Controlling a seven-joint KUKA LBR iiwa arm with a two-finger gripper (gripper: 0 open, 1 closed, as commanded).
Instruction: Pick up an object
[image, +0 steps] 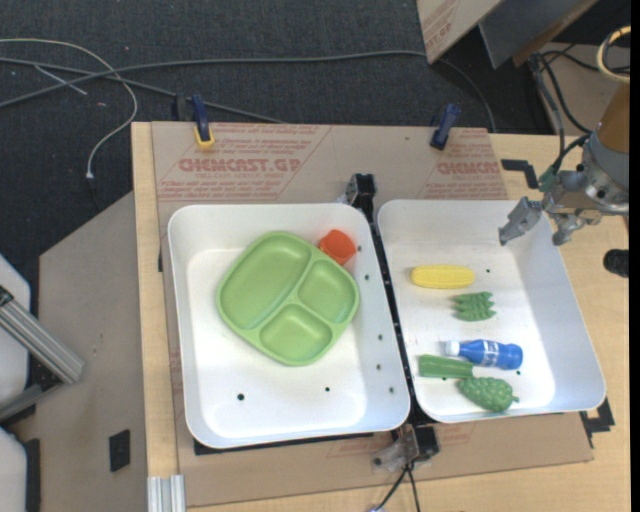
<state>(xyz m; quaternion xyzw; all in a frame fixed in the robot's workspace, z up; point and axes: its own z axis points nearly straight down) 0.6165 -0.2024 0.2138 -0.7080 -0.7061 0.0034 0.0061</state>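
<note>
Your candidate objects sit in the right bin: yellow corn-shaped piece nearest the bin's far end, small green leafy piece just nearer the camera from it, then blue-and-white bottle lying on its side, green stick touching or almost touching the bottle's white cap end, and bumpy green piece closest to the bin's near rim. None of them is between the fingers. You have the gripper over the right bin's far right corner, above the rim, well apart from every object. Fingers spread apart, nothing between them, tips pointing down. Arm comes in from the right of the bin, wrist up high, only its end in frame. Left of the right bin, touching along the shared edge, the left bin holds a green divided tray with an orange piece against its far edge.
</note>
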